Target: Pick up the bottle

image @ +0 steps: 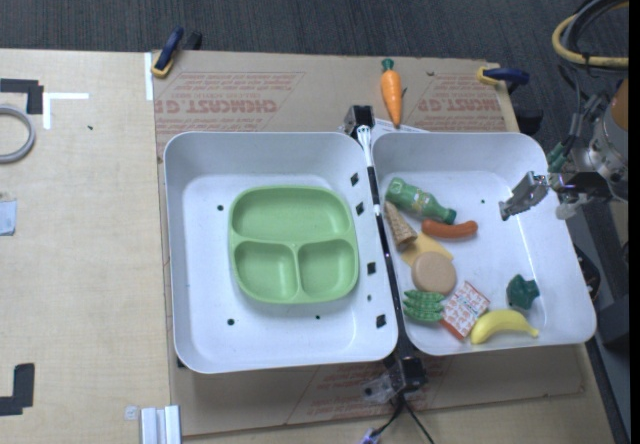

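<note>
A green three-compartment plastic plate [294,257] sits in the left white bin [190,262]. In the right bin [560,242], the small green plastic bottle [419,200] lies tilted near the divider, just above an orange sausage [450,228]. The gripper [522,197] hovers well right of it, holding nothing; whether its fingers are spread I cannot tell. It should travel left, align across the bottle's body, then descend.

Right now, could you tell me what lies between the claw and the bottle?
Bare white bin floor separates claw from bottle in the camera view.

green bottle [420,200] in right bin [560,327], gripper [524,195] apart
</note>
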`<state>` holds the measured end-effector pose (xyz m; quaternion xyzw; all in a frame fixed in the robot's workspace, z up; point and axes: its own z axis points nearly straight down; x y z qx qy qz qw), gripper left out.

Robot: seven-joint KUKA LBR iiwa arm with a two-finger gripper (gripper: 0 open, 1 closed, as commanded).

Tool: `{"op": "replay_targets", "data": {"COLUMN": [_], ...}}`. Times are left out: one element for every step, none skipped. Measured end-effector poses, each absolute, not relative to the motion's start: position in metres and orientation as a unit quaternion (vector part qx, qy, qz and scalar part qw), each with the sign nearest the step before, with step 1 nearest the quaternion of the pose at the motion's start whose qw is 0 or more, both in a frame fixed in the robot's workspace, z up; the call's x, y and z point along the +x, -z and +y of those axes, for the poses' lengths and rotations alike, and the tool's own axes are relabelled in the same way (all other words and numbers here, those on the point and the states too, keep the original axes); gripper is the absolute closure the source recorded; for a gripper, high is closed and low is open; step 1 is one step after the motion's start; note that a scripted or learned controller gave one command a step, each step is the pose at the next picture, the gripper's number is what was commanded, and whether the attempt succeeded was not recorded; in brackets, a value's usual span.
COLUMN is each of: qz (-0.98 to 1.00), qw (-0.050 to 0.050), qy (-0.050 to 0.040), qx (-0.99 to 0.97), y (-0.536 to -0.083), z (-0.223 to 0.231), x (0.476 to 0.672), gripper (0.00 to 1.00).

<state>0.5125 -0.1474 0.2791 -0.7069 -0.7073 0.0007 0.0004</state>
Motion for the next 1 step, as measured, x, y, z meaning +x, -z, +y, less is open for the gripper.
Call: {"op": "replay_targets", "data": {"qz": [-0.707], "qw": [0.0], "qy": [-0.001], "qx": [-0.707], "y": [-0.2884], "z": [-0.1476], "x": [0.513], "gripper": [1.0]}}
